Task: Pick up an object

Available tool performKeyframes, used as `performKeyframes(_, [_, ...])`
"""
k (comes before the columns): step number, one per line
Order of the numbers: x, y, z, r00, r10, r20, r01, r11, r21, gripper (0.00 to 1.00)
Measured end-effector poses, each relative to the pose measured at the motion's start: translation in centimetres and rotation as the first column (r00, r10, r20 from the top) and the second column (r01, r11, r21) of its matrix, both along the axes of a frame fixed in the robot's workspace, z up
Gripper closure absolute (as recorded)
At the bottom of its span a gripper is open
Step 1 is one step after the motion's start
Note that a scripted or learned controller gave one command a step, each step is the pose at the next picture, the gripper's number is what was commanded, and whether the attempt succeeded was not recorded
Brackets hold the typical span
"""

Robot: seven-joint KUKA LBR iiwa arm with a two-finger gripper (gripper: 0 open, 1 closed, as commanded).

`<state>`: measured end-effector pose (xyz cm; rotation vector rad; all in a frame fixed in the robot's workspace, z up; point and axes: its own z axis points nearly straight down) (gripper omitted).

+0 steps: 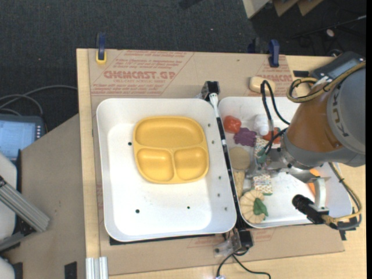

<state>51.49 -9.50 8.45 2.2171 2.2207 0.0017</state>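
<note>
Left bin holding a yellow divided plate, right bin cluttered with small toys, gripper lowered among them (grip impossible to tell)

A robotics lab: the bench is a protective-paper-covered board held by blue clamps at its far edge, cables trail over dark carpet beyond it, and aluminium framing stands left of it.
</note>
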Motion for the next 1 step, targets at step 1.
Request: performKeyframes(1, [5.83, 7.02, 10.66, 1.000, 0.008, 0.012, -0.008, 1.000, 0.004, 1.00])
